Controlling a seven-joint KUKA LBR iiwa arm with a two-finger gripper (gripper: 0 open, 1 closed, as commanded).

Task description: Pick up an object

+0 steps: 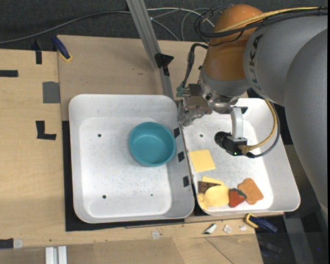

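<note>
A teal bowl (152, 143) sits in the left bin (93, 164), toward its right side. In the right bin (275, 164) lie a flat yellow square (201, 160), a yellow piece (214, 194), a small red piece (236, 198) and an orange-brown piece (251, 190), all near the front. My gripper (188, 114) hangs above the divide between the two bins, at the right bin's back left corner, just right of the bowl's far rim. Nothing shows between its fingers.
A slanted grey metal pole (148, 43) runs from the top down to the bins' back edge. Cables trail across the dark floor at the back. Black tape marks and a yellow-blue clamp (63, 48) lie on the wooden bench at the left.
</note>
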